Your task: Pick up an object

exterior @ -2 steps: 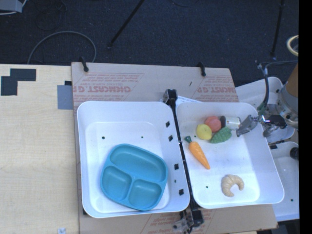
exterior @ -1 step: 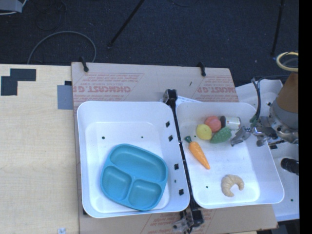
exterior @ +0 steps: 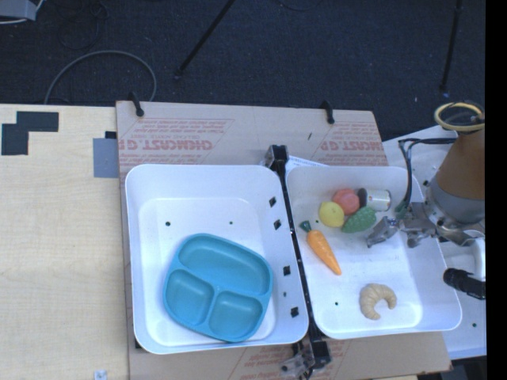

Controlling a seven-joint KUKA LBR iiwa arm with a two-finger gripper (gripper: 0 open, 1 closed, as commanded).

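arm is reached in from the right, low over the right bin | gripper opening cannot be told | croissant lies nearer, apart | carrot left; green piece just beside gripper

In my right bin lie an orange carrot slanting near the left wall, a tan croissant curled low, and yellow, pink and green pieces clustered touching at the top.
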